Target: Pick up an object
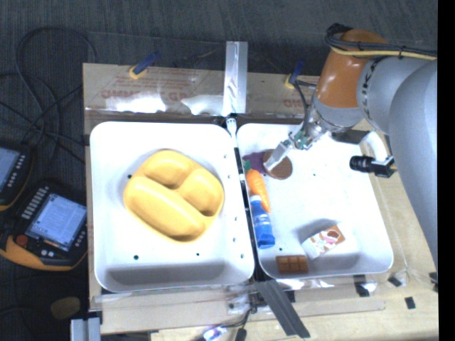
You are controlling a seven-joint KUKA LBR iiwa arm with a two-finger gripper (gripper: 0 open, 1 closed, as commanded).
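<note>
Objects for picking lie in the right bin (370, 212): an orange carrot-shaped piece (257, 187) and a blue tube (262, 227) lie end to end along its 9 o'clock wall, a brown block (291, 264) sits at the 6 o'clock edge, and a small white carton (323, 240) with reddish print lies tilted just toward 1 o'clock from the block. A round brown piece (282, 169) sits near the bin's 11 o'clock corner, with a dark green scrap (247, 165) beside it against the wall; what that scrap is cannot be made out.

The pincer (276, 159) comes down at a slant from 2 o'clock, its pale tip overlapping the brown piece's 10 o'clock rim. Whether its tips are apart or together cannot be told, since they blur into one light shape, and whether it touches the brown piece is unclear. The arm (398, 105) behind it is cut off at the view's 3 o'clock side.

The left bin (106, 254) holds a large yellow lobed lump (173, 195), well apart from the rest. Both bins rest on the surface (170, 84), under crinkled clear plastic at 12 o'clock.
</note>
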